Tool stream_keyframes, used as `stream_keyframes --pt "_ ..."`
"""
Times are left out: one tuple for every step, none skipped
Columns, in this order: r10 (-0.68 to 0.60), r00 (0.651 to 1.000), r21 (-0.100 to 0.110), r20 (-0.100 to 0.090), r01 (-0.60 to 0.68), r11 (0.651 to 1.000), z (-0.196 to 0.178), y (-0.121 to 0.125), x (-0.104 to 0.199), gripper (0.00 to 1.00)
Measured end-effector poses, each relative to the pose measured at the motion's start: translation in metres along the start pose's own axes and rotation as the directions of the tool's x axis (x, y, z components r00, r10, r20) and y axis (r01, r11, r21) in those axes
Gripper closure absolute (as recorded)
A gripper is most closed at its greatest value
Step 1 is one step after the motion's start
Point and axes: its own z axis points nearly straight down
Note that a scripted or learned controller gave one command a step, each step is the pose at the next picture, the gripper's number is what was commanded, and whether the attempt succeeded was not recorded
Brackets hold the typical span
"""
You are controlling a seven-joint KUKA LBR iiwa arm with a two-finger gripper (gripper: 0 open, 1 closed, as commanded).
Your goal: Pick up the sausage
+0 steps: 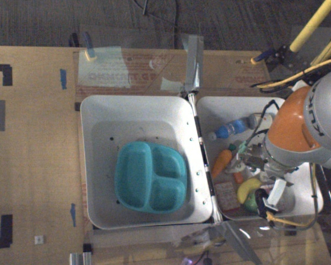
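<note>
My gripper (247,162) hangs low over the middle of the right bin (220,110), below the arm's orange band. Just under it, a small reddish piece (238,177) that may be the sausage peeks out; most of it is hidden by the gripper. An orange carrot (222,163) lies just to the left of the gripper, and a yellow banana (247,190) lies just in front of it.
A blue water bottle (230,129) lies at the back of the right bin. A brownish flat block (226,195) and a green item (251,203) sit near its front wall. The left bin (99,148) holds a teal divided plate (130,154).
</note>
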Motion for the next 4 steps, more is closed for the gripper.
stream_keyframes --pt "-0.216 0.976 -0.005 -0.001 0.216 0.976 0.0 0.064 -0.024 0.0" --pt "-0.211 0.978 -0.007 0.003 0.211 0.977 -0.01 0.065 -0.027 1.0" --pt "-0.211 0.978 -0.006 0.003 0.211 0.978 -0.01 0.065 -0.027 0.0" --pt "-0.251 0.968 -0.005 0.001 0.251 0.968 0.0 0.045 -0.022 0.0"
